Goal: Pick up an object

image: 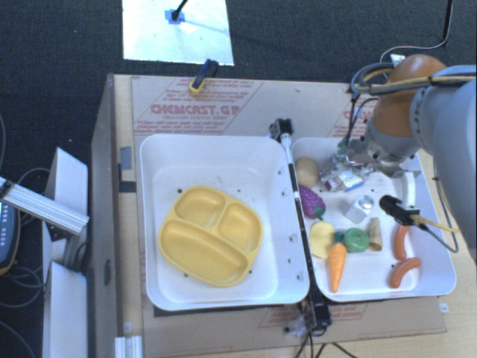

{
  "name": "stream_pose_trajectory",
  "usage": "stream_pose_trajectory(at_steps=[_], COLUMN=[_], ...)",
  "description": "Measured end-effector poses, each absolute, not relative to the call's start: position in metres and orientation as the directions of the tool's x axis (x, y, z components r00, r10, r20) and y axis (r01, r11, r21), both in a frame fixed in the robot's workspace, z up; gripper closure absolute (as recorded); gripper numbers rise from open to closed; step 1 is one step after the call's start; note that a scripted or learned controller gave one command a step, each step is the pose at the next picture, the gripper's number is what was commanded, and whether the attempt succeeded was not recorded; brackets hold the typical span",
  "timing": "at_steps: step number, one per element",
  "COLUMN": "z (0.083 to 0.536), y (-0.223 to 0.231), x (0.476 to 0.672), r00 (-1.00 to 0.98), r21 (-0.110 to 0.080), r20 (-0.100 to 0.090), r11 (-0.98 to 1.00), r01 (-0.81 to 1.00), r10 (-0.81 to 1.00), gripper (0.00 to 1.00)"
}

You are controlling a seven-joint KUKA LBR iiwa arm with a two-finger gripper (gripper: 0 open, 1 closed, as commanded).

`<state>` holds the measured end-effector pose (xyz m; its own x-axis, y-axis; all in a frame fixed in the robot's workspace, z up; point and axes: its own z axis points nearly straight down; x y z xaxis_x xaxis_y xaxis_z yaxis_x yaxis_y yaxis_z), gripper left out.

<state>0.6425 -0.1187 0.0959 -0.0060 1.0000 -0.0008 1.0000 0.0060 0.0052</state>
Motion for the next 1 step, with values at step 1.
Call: stream_pose_trajectory(at_steps=[1], z=[0.1861], y=[-0.0502], x=[0.6112], r00=[-0.006], r21=[0.005], r20=[0.001], r11=[0.006], r01=[1.000], r10=[1.000], gripper=[1.00])
